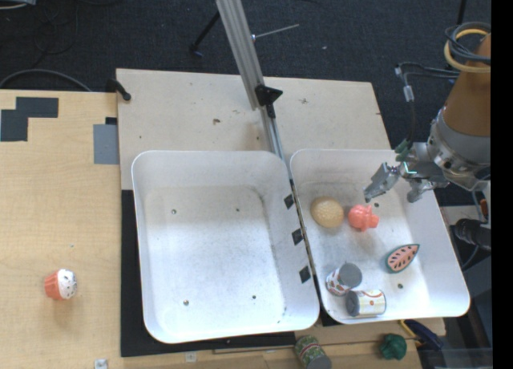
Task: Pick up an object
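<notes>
Several small objects lie in the right bin (449,295). A tan ball (326,212) and a pink toy (363,217) sit side by side near its middle. A watermelon-slice toy (402,257) lies to the right, and two small cans (345,277) (366,303) rest at the front. My gripper (398,188) hangs over the right bin's back right part, just above and right of the pink toy. Its fingers (379,184) are spread open with nothing between them.
The left bin (152,199) adjoins the right one along a divider with black clips. A slanted metal rail (240,38) rises behind the bins. A red-and-white toy (60,285) lies on the wooden table at left. Green items (392,346) sit below the right bin.
</notes>
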Robot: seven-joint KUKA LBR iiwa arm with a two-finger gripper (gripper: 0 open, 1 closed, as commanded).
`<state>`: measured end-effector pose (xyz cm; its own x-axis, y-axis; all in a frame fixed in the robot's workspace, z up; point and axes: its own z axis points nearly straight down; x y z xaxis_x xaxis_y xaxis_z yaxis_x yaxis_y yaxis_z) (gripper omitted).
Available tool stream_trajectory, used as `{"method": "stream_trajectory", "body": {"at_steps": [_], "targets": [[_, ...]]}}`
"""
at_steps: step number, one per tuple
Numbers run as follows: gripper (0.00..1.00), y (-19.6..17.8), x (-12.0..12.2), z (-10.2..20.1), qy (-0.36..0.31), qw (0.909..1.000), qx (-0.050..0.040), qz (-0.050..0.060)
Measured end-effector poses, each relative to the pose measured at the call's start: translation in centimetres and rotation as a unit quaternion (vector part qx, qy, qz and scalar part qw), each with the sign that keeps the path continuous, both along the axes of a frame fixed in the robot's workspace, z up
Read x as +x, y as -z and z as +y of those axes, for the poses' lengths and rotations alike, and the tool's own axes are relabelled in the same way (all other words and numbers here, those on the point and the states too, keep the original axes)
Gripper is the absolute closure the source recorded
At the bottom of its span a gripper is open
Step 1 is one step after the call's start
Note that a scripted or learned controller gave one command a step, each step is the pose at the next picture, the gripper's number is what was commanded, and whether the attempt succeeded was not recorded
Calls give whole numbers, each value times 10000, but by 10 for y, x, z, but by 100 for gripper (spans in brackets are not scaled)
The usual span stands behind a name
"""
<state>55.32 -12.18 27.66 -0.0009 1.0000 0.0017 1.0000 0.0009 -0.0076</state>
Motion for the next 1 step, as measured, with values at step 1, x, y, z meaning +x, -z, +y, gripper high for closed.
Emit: {"method": "stream_trajectory", "body": {"at_steps": [1], "targets": [[0, -2, 1, -1, 11, 10000, -5, -25]]}}
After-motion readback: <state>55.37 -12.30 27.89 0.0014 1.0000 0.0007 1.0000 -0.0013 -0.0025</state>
